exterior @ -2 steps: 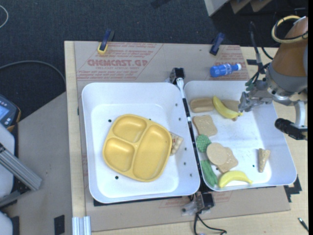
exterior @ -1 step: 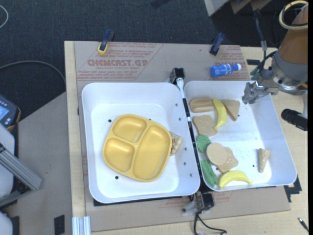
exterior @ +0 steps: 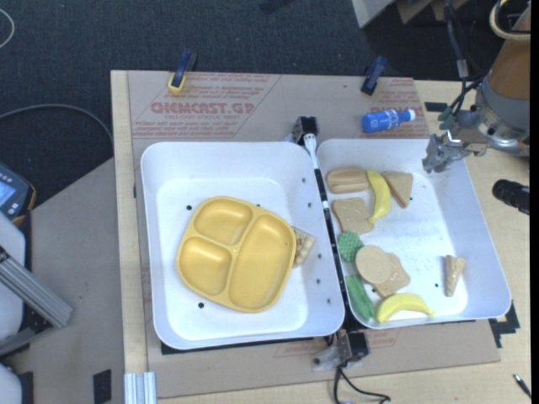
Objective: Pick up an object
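Observation:
My gripper (exterior: 439,156) hangs over the far right corner of the right bin (exterior: 480,225), with the grey arm and its orange band behind it at the frame's right edge. Nothing shows between its tips. Play food lies in that bin: a bread roll (exterior: 346,179), a banana (exterior: 380,194), a tan wedge (exterior: 400,188), a bread slice (exterior: 352,215), a green piece (exterior: 349,244), round biscuits (exterior: 379,268), a second banana (exterior: 402,307) and a cone (exterior: 454,274). The nearest item, the tan wedge, lies to the gripper's left and lower down.
The left bin (exterior: 160,183) holds a yellow divided plate (exterior: 236,252) with a small tan piece (exterior: 303,244) at its right edge. A blue bottle (exterior: 387,119) lies on the board behind the right bin. Clamps (exterior: 179,74) grip the board's far edge.

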Controlling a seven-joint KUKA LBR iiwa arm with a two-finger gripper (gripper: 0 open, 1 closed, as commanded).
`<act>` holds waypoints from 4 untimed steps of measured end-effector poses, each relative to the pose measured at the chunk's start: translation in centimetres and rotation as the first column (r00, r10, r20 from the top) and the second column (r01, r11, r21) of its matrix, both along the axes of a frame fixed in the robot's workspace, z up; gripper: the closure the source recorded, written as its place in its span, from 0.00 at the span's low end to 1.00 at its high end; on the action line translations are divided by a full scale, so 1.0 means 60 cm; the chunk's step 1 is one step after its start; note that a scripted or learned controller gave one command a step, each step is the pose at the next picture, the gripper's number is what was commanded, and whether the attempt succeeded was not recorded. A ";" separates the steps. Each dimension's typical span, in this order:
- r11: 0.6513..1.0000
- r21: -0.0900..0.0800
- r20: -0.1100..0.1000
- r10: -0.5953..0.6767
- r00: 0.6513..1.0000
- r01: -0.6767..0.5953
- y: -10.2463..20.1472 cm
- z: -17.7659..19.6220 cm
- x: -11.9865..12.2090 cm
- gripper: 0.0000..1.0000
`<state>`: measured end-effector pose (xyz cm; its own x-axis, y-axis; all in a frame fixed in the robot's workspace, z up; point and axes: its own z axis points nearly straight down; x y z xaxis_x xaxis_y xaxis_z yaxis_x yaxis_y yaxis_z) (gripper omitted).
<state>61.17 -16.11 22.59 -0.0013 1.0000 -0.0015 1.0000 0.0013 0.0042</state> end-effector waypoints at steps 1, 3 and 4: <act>1.000 0.003 -0.005 0.002 1.000 -0.002 0.095 0.009 0.001 1.00; 1.000 0.002 -0.008 0.001 1.000 -0.001 0.279 -0.019 -0.036 1.00; 1.000 0.002 -0.001 0.002 1.000 -0.002 0.327 0.014 -0.035 1.00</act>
